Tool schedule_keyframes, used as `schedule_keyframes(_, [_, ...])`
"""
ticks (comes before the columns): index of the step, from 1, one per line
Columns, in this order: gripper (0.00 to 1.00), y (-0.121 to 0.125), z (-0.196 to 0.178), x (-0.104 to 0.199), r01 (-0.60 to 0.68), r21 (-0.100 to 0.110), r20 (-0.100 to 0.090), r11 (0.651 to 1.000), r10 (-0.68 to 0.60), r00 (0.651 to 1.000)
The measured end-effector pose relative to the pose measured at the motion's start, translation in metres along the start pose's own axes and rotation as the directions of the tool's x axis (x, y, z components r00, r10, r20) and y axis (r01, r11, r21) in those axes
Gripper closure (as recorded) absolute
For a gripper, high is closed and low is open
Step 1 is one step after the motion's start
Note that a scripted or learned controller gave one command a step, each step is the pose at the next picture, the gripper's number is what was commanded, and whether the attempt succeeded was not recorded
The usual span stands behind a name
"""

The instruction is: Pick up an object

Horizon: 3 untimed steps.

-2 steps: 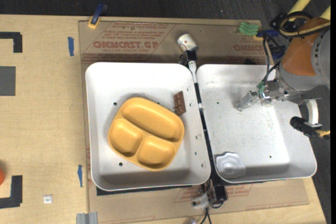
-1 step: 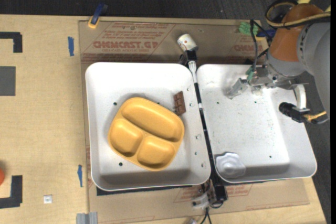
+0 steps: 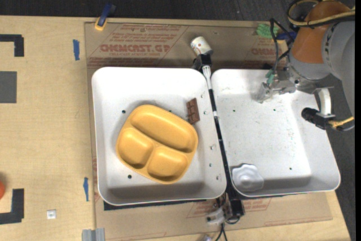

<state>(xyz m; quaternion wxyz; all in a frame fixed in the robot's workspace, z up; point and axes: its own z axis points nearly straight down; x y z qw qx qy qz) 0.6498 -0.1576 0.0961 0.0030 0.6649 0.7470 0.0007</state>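
Right, nothing is picked yet as far as I can see. My grey arm with the orange band [image 3: 316, 42] sits over the far right corner of the right-hand shallow white bin [image 3: 293, 138], and the end effector [image 3: 273, 85] hangs just above that bin's back edge. It is small and cluttered with cabling from up here, so whether it is apart or together I cannot tell, and I see nothing between its tips.

On to the containers. The left-hand shallow white bin [image 3: 107, 121] holds a yellow three-compartment plastic plate [image 3: 157, 143], lying tilted across the middle, and a small brown chocolate-like bar [image 3: 193, 111] just beside the plate's upper right edge, close to the wall shared with the other bin. The right bin carries a clear crumpled plastic cup-like item [image 3: 247, 176] in its near left corner, well apart from the end effector.

So the whole job is left, I judge: choose a target, descend, close and lift. The clear item is the nearest candidate.
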Motion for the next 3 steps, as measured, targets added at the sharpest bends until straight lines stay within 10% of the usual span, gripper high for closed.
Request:
schedule_keyframes(1, [0.0,0.0,0.0,0.0,0.0,0.001,0.0,1.0,0.0,1.0])
schedule_keyframes(2, [0.0,-0.097,0.001,0.021,-0.057,0.006,-0.004,0.998,0.057,0.998])
schedule_keyframes(3, [0.0,-0.069,0.01,0.042,0.017,0.002,-0.002,1.0,-0.017,1.0])
